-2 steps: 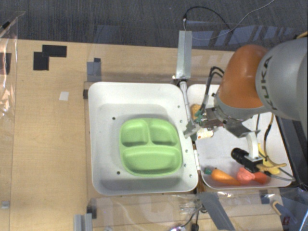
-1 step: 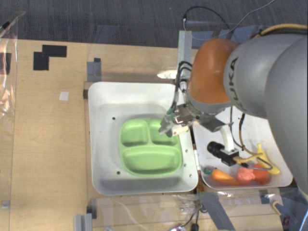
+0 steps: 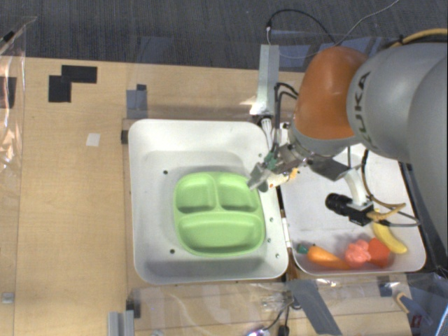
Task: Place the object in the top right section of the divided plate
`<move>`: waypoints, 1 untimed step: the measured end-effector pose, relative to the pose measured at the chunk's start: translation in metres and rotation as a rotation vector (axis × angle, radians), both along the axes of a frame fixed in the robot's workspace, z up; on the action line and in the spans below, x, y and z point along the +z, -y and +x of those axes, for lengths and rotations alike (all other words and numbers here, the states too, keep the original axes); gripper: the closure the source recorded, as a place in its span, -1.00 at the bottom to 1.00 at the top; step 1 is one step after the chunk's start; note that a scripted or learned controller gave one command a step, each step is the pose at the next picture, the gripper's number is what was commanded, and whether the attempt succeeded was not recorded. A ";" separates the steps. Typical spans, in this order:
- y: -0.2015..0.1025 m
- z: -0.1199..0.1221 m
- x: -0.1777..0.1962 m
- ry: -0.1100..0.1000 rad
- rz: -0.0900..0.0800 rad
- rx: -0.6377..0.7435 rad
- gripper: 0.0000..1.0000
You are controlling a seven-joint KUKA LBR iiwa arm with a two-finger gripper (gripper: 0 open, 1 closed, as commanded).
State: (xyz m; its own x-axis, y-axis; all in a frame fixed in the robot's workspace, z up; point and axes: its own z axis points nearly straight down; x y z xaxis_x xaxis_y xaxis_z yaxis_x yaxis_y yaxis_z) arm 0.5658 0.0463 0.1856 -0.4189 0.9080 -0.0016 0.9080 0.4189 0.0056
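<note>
Camera view has the arm (image 3: 364,96) coming in from the right, with the tool (image 3: 268,171) hanging right over the top right corner of the green plate (image 3: 218,212), about where the two bins meet. Can't really tell how the tool is set, it's too small and blurry down there, and whether anything sits in it is hard to make out too. The plate lies in the left bin (image 3: 150,187), down and to the left of the tool, and its top right section is just under the tip.

Off to the tool's right and lower is the right bin (image 3: 308,208), and its near end has the food toys bunched together: a carrot (image 3: 323,255), a pink lumpy thing (image 3: 357,253) touching a red-orange piece (image 3: 379,250), and a banana (image 3: 390,238) next to them. They're all well apart from the tool. A black part (image 3: 346,207) with cables hangs from the arm above that pile. Both bins sit on the wooden surface (image 3: 70,208)
</note>
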 end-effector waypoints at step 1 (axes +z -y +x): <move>-0.001 0.002 0.011 0.005 0.002 0.001 1.00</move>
State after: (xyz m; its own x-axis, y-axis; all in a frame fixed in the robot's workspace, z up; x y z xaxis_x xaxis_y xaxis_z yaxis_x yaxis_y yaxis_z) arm 0.5673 0.0472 0.1968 -0.4196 0.9077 -0.0020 0.9076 0.4196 0.0109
